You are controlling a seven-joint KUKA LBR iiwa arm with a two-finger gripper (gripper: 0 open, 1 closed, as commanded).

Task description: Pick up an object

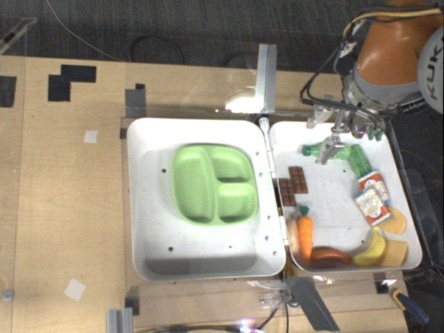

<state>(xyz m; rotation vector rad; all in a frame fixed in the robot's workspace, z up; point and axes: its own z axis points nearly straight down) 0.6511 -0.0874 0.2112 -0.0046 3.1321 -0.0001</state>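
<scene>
where the gripper (331, 148) hovers, its state unclear, green toy (358, 159) beside, chocolate bar (297, 180) near

We see smooth, glossy white plastic bins (149, 255), a matt green plastic tray (211, 184), a pale wood-look bench (62, 207), and a bare metal post (266, 78).
</scene>
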